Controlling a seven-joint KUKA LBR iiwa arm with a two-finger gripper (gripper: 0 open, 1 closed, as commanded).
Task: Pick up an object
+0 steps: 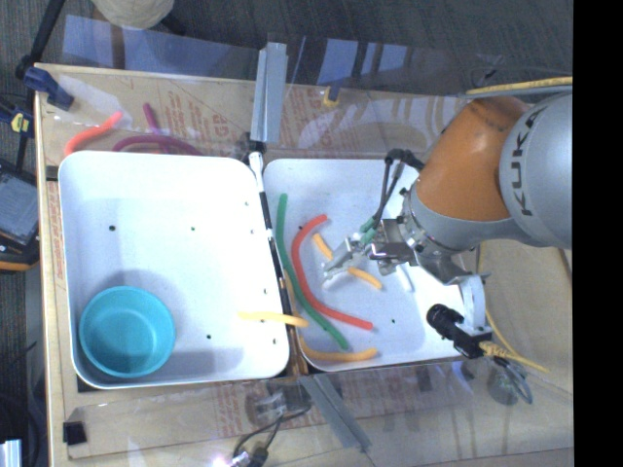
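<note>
Looming largest under the overhead camera is the orange band of the KUKA arm [477, 168], reaching in from the right over the right-hand white bin [409, 168]. Below it the jaws [343, 259] hang low among the bin's contents, the metal fingers pointed left toward a short orange strip [321, 245] and another orange piece [366, 278] just beside them. How far apart the jaws stand cannot be told, since the metal blurs into the white floor, and nothing can be seen gripped between them.

Other candidates lie close by: a long green strip [292, 261] running down the bin's left side, a red curved strip [316, 275] alongside it, and an orange strip [341, 355] against the near wall. A yellow strip [273, 317] straddles the divide between the bins. The left bin [156, 188] holds a blue bowl [127, 331] in its near corner, well apart from the arm.

By the look of it, the step in hand is the descent and closing onto one of the small orange pieces. The next move calls for a firm close around a single piece, then a straight lift, without snagging the red strip nearby.
</note>
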